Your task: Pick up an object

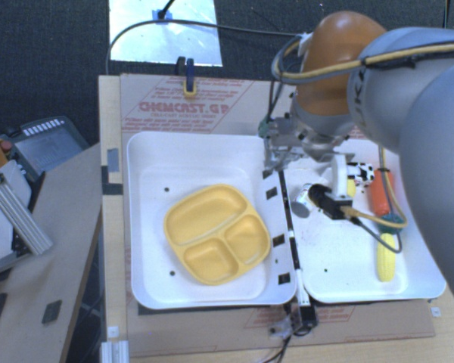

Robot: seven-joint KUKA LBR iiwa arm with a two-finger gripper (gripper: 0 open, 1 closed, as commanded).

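Note:
My gripper (275,162) hangs low over the divider between the two white bins, near its far end. Nothing shows in it. In the left bin (147,278) lies a yellow divided plate (216,233), in front of and left of the gripper. The right bin (340,278) holds an orange carrot-shaped thing (380,191), a yellow corn-like piece (386,263) and a small black, white and yellow toy (361,174), all to the gripper's right. A small grey piece (300,209) lies close to the divider, just in front of the gripper.
The big grey arm covers the far right part of the right bin. A cardboard sheet (189,104) lies under and behind the bins. A side bench (53,225) with a metal rail and a device stands to the left.

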